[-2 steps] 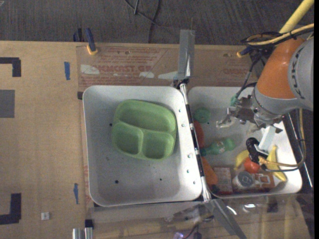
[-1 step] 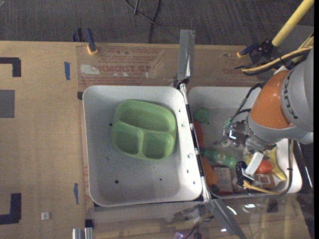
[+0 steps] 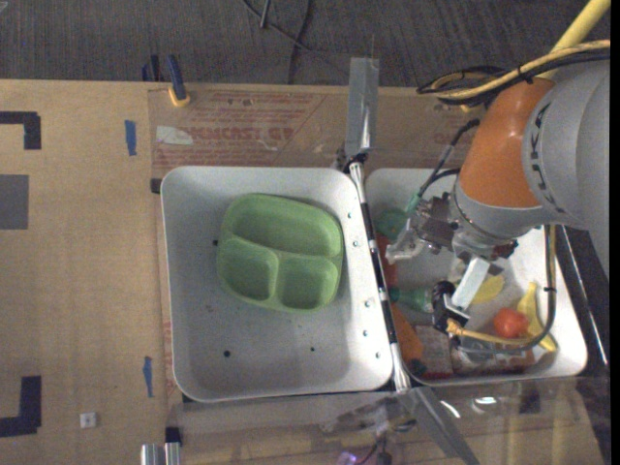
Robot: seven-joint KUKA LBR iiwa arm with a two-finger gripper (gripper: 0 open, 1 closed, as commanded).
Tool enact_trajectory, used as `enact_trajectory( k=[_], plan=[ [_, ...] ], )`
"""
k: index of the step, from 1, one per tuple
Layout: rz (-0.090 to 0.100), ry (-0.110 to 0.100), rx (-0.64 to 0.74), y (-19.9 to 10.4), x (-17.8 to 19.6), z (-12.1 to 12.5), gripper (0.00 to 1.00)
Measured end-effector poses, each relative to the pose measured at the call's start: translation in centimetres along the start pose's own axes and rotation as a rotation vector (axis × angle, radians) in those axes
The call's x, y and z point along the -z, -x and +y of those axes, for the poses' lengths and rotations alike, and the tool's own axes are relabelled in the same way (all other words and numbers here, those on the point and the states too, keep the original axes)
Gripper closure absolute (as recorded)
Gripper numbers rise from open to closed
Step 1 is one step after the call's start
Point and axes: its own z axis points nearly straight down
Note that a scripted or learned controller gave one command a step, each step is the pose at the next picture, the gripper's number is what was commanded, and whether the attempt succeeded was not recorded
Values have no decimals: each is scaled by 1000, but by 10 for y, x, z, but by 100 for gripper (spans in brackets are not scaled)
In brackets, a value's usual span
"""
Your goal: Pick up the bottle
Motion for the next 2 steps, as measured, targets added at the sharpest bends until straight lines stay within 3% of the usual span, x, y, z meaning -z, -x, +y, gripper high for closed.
enact_trajectory(
  k=[1, 2],
  plan=[
    [-1, 0, -282, 20, 0, 74, 0],
    [-1, -2, -261, 77, -50, 38, 0]
  ],
)
